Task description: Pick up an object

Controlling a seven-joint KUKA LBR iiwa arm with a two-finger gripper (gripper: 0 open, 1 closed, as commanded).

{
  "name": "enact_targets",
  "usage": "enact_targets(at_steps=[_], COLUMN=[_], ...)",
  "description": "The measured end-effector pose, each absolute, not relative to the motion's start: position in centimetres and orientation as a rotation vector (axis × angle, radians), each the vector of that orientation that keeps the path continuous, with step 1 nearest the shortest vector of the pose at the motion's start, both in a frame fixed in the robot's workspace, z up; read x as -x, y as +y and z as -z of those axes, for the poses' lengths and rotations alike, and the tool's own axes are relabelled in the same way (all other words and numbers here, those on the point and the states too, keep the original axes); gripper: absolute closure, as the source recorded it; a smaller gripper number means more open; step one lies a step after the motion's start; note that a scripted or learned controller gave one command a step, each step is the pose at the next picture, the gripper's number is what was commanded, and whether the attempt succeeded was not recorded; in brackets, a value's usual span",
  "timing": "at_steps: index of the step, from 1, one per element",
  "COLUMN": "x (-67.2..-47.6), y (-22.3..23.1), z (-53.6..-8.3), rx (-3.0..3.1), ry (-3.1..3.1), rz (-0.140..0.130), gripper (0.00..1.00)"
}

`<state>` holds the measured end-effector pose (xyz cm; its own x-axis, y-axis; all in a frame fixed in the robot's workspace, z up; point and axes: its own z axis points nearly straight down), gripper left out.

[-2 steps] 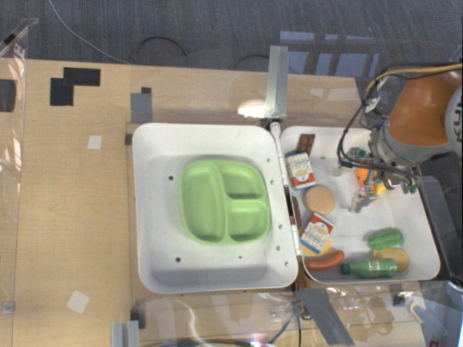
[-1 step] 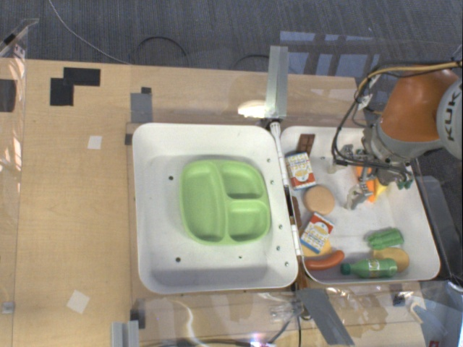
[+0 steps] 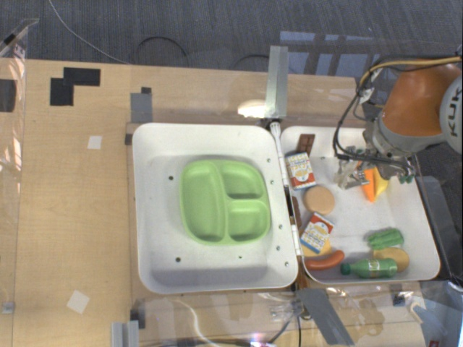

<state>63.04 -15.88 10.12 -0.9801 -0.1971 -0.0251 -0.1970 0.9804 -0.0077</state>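
My gripper [image 3: 352, 178] hangs low over the upper part of the right bin [image 3: 419, 215], under the arm's orange band. An orange wedge-shaped toy [image 3: 375, 186] lies right beside it, on its right side, touching or nearly touching it. Below and to the left in the same bin lie a round tan bun [image 3: 320, 199], a small printed carton [image 3: 299, 169] and a second carton [image 3: 317, 233]. Along the bin's front are a red sausage [image 3: 325, 259], a green bottle [image 3: 370, 267], a green vegetable [image 3: 385, 238] and a yellow piece [image 3: 395, 256].
The left bin [image 3: 155, 194] holds a green divided tray [image 3: 224, 201]. A brown bar [image 3: 306, 143] leans at the right bin's back left corner. A metal post [image 3: 277, 85] stands behind the wall between the bins. Cables loop by the arm's wrist [image 3: 354, 114].
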Motion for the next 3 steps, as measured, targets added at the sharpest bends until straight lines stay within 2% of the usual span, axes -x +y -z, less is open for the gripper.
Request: enact_targets(at_steps=[1,2,3], x=[-60.8,-66.5,-66.6], y=[-8.4,-17.9,-17.7], z=[-21.9,-24.7,-24.6], rx=[0.171,0.53,0.534], ry=[3.12,3.088,3.088], rz=[0.0,0.004,0.001], gripper=[1.0,1.0,0.0])
